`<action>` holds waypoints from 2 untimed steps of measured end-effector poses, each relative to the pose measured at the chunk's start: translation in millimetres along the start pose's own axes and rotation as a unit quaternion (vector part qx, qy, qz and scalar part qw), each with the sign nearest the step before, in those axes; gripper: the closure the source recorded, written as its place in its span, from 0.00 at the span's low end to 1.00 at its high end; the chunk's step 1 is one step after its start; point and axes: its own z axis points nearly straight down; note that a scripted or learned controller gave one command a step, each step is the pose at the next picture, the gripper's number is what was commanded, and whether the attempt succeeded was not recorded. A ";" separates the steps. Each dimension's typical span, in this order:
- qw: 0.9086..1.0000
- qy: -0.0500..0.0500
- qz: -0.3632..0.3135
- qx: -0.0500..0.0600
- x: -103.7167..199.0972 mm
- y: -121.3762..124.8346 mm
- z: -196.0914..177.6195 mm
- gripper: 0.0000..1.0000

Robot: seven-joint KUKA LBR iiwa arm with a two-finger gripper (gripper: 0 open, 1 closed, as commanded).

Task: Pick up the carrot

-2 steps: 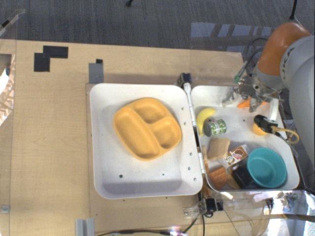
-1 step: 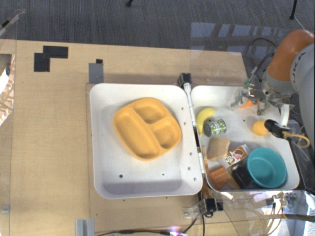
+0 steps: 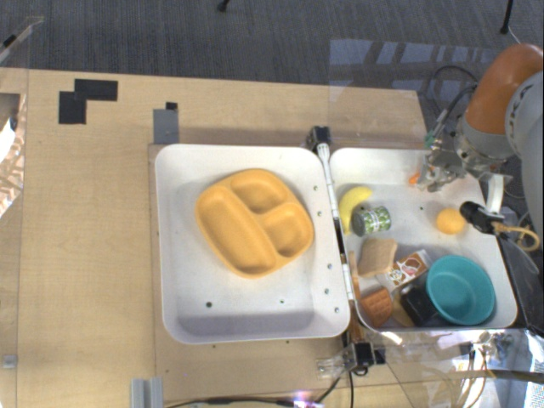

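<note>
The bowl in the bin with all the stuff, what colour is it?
Teal, a blue-green. The bowl shows clearly in the camera view.

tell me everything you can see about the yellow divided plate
The yellow divided plate is a rounded, glossy, plastic-looking dish in mustard yellow with three compartments: one long one along its left side and two smaller ones on its right. It lies flat, right side up, turned at a slant, near the middle of the left bin. It rests on the bin's floor, and nothing else touches it. Raised ridges separate the compartments, and no food is visible in them.
</note>
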 end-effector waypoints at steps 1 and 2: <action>1.000 0.000 -0.001 -0.001 0.3 0.2 0.1 0.00; 0.993 0.003 -0.118 0.017 -5.7 1.0 15.5 0.00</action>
